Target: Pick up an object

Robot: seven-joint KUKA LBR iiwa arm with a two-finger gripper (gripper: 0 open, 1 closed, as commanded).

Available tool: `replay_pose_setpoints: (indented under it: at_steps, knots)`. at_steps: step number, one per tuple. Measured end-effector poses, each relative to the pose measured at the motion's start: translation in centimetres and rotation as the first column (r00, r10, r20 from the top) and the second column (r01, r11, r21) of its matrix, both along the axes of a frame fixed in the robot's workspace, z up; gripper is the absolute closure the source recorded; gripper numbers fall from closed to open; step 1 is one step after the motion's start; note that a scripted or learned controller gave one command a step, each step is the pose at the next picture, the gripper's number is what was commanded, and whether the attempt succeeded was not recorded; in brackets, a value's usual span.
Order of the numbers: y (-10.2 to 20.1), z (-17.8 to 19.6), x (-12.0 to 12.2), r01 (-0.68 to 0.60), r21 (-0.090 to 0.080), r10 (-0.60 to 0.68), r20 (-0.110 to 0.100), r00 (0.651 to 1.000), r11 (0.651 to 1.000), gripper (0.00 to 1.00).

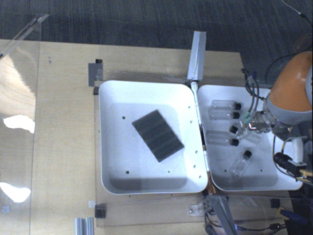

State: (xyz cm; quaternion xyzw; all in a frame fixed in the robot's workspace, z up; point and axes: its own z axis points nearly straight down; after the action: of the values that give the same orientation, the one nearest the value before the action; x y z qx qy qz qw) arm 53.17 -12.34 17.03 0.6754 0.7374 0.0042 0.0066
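- Several small clear vials with dark caps lie loose in the right bin (274,182); any of them could serve as the object to pick up.
- Nearest the camera, one vial (240,162) lies tilted toward the bin's lower rim, its cap pointing up and away.
- Farther in, two more vials (221,140) lie on their sides near the bin's middle, caps to the right.
- Farthest, another pair (224,109) lies close under the bin's upper rim.
- By their look they are light, stiff, smooth and prone to roll or slip; a grip across the body, beside the cap, seems safest.
- Just right of the middle vials, the tool (253,126) sits low over the bin; how far it is open, I cannot tell.
- Left of this bin, the neighbouring bin (110,175) holds a flat dark ribbed pad (158,135).
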Motion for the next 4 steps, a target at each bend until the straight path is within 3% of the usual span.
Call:
replay_pose_setpoints:
  at_steps: [1, 2, 3, 4]
  knots:
    - [0.1, 1.0, 0.2, -0.005, -0.001, 0.005, 0.004, 1.0, 1.0, 1.0]
    - [-1.2, -4.6, -3.0, -0.011, 0.002, 0.011, -0.013, 1.0, 1.0, 1.0]
    - [-1.3, 4.1, 0.3, -0.059, 0.001, 0.059, -0.01, 0.998, 0.998, 1.0]
    - [-0.4, -5.4, 3.8, -0.048, 0.002, 0.049, -0.014, 0.999, 0.999, 1.0]
